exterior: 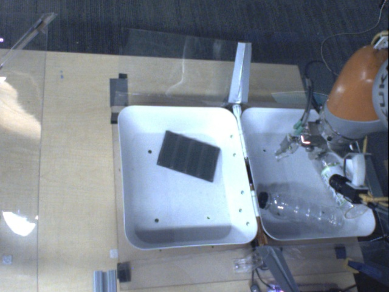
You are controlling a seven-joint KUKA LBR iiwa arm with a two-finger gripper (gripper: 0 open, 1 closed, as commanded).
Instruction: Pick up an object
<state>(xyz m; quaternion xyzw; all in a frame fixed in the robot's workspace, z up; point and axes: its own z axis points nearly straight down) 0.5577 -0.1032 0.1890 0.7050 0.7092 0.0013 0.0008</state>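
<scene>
Gripper [302, 140] of mine hovers in the right bin [267, 132], state untellable; clear plastic bottle [304, 207] lies lower right, dark ridged pad [189, 156] left.

Two shallow white bins sit side by side on a pale wooden surface [67, 181], seen from above at a slant. The left bin [137, 163] and the right bin [267, 135] nearly touch along their inner rims, where a grey metal bar [239, 72] runs back from the seam toward the dark carpeted floor [182, 5]. A clear plastic sheet [24, 102] covers the surface's left side, catching bright glare. Small black brackets [120, 90] sit at the left bin's far corner, and another [123, 272] lies near its front edge. Thin cables [340, 38] loop over the floor at upper right.
</scene>
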